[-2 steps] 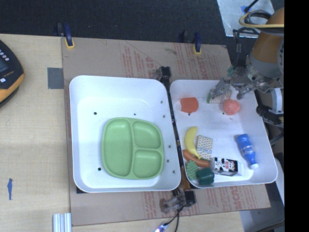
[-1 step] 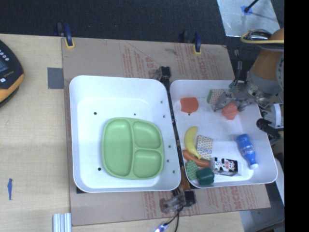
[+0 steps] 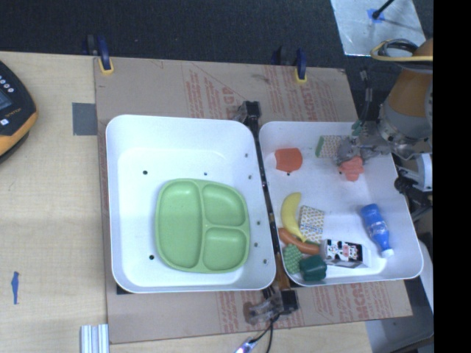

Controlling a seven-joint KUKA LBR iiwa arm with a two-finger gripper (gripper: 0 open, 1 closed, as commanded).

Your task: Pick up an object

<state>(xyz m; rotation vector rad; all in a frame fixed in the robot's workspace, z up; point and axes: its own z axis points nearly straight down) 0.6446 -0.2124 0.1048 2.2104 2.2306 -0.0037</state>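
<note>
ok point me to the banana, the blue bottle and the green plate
banana (image 3: 290, 213), camera view, middle of its yellow curve
blue bottle (image 3: 374, 223), camera view, middle of its body
green plate (image 3: 201, 226), camera view, ridge where its three compartments meet

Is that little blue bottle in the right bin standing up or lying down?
Lying down. The blue bottle rests on its side on the right bin's floor, its pale cap end toward the bin's near right corner.

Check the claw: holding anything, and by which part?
Cannot tell. The claw sits over a salmon-pink object in the right bin, but the view doesn't show it gripped.
</note>
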